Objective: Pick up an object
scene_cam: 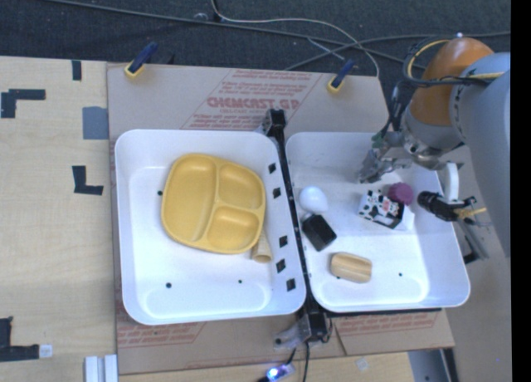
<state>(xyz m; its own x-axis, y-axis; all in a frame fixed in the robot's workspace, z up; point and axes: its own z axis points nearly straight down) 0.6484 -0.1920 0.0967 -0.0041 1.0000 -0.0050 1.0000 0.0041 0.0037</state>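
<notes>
Right white plastic bin [431,285] holds five things: one white ball [313,198], black block [318,231], tan loaf [351,266], black-and-white patterned box [381,208], purple ball [401,193]. The gripper [373,168] hovers above the patterned box; I cannot tell its jaws' state.

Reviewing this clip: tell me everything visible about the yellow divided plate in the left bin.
The yellow plate is a rounded, matte, plastic-looking tray, moulded into three compartments: one large on its left side, two smaller on its right. It lies flat and face up on the floor of the left bin, turned slightly askew, with nothing in its compartments. A small tan cone-like piece sits against its lower right edge. The pincer is over the other bin, well away from it.
</notes>
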